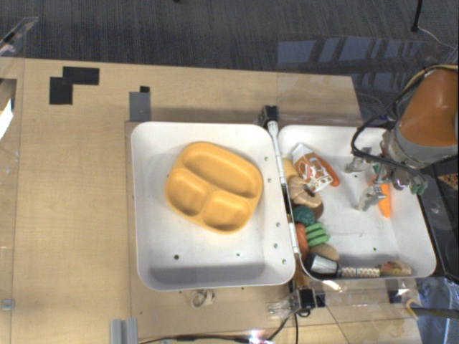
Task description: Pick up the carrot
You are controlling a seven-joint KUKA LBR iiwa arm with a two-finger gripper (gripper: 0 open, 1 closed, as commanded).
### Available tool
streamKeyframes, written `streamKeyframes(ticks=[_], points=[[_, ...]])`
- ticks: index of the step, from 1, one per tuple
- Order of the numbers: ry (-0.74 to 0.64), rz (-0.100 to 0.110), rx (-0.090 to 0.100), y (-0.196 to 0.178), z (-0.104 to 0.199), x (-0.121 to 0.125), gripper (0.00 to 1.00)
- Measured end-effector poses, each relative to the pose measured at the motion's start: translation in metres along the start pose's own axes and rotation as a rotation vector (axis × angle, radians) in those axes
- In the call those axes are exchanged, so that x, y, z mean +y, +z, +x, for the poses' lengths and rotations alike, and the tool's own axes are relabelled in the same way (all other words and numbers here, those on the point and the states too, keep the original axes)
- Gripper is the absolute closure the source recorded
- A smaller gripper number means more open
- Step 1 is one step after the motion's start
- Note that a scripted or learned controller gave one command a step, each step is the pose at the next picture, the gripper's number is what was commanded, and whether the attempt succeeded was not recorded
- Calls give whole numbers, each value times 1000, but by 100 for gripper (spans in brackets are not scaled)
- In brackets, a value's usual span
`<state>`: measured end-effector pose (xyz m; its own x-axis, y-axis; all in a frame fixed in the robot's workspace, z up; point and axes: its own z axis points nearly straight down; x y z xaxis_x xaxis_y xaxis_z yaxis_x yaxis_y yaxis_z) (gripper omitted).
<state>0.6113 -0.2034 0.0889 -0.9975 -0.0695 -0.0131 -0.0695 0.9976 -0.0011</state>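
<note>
Gripper at the carrot, right bin

The gripper [374, 192] sits low in the right bin [423, 260], its fingers set apart, with the carrot [385, 201] touching them on the right. Best to centre over the carrot, then close squarely before lifting.

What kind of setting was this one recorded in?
Likely a robotics lab: a wooden bench holding two white bins, toy food like the carrot under the gripper, cables, and grey carpet behind.
</note>
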Motion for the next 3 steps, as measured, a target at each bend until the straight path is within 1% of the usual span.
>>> streamKeyframes(ticks=[1, 2, 3], points=[[-194, 2, -2, -1, 42, 1, 0], [-245, 3, -4, -1, 46, 2, 0], [-144, 3, -1, -1, 44, 0, 0]])
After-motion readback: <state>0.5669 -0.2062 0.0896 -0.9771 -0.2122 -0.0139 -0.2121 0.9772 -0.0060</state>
